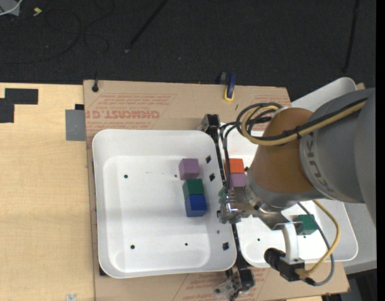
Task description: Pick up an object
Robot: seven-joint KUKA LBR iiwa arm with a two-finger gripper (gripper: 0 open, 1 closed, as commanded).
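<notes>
Blocks are the candidates for picking. The gripper (229,211) sits low over the divide between the two bins, its fingers hidden in the clutter of metal under the wrist, so whether they are spread or closed cannot be told. Just above it lie an orange block (236,165) and a mauve block (239,180), touching, in the right bin (343,251). A teal block (307,224) lies further right. In the left bin (111,168), a purple block (189,167), green block (194,186) and blue block (196,204) form a short column.
</notes>
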